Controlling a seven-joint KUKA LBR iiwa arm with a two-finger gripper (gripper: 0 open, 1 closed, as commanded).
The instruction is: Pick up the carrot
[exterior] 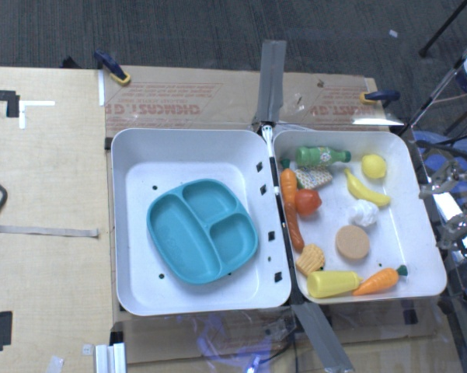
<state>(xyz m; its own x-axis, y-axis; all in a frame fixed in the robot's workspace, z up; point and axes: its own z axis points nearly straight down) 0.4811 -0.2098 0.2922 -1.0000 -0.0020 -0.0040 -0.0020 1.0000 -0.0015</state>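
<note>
Nearest the lens, low in the right bin's [424, 231] front corner: carrot [377, 280], orange, lying flat and aslant, green stub toward the bin's right wall, narrow tip toward the yellow cylinder [332, 284]. Tip touching or just beside that cylinder; cannot tell which. Close to the front wall too, so little room there for a descent, probably. Better approached across the body's short width, away from the cylinder, to avoid nudging both at once.

Just behind, apart from the carrot: round tan disc [353, 242] and a ridged yellow wafer [311, 259]. Further back: white crumpled lump [364, 213], banana [365, 190], lemon [374, 166], green bottle [321, 156], red tomato [307, 201] against a long orange sausage [292, 216] laid along the left wall. Scattered loosely, as if tipped in rather than arranged.

Beside it, in the left bin [124, 208]: teal divided plate [202, 230], alone.

As for the gripper: cannot tell how far open, nor any hold or contact. Carrot untouched, pick not yet begun by the look of it.
</note>
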